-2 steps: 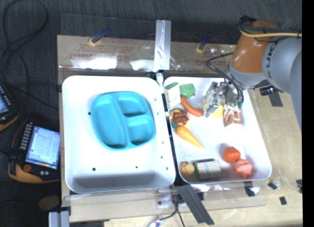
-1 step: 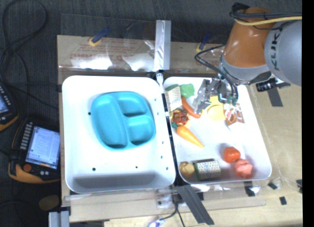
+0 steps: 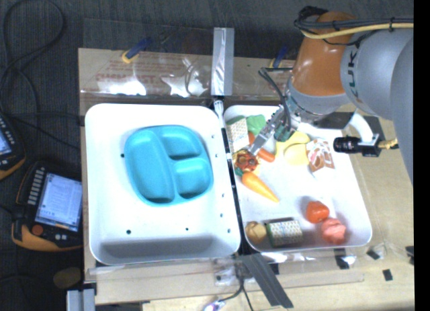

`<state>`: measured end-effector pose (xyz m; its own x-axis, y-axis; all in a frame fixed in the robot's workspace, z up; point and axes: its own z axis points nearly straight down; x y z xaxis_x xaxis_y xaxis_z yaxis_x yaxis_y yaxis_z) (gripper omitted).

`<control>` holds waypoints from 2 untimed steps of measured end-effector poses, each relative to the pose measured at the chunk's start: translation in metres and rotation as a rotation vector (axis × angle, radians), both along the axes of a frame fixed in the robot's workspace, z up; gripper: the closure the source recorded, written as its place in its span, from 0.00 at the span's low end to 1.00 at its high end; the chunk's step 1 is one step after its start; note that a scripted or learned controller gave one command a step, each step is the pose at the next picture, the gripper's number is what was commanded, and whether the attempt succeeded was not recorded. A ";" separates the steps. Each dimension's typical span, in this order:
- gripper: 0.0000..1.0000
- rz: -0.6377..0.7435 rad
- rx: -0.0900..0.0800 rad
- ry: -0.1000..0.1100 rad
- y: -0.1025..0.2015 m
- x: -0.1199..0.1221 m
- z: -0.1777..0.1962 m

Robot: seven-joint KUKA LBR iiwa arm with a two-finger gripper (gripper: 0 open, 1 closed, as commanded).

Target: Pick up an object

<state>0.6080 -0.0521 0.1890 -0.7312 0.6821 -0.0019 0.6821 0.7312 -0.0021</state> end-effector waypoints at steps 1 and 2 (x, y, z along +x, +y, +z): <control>1.00 -0.322 0.000 0.000 0.075 -0.010 -0.006; 1.00 -0.902 -0.005 0.000 0.125 -0.004 -0.006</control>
<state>0.6038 0.0725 0.1826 0.0815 0.9967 -0.0061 0.9967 -0.0815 -0.0034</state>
